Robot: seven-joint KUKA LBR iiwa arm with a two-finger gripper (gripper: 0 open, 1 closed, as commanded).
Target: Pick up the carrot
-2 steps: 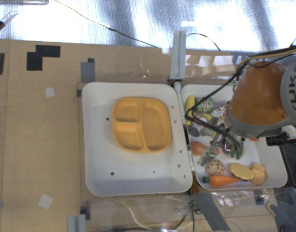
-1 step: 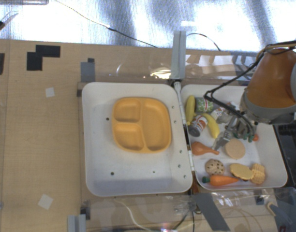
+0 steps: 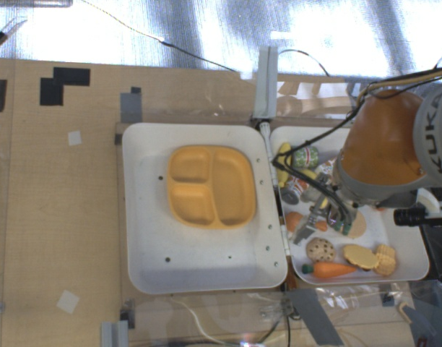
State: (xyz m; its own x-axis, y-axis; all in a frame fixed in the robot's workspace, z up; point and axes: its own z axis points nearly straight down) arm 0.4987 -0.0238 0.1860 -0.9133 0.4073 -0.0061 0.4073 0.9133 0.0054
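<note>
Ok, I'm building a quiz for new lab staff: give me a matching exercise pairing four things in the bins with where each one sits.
Things:
1. yellow divided plate
2. carrot
3. cookie
4. tool

Places:
A. right bin, along its near edge
B. middle of the left bin
C. over the right bin's left half, above the cookie
D. right bin, just behind the carrot

Pairs: 1-B, 2-A, 3-D, 4-C
</note>
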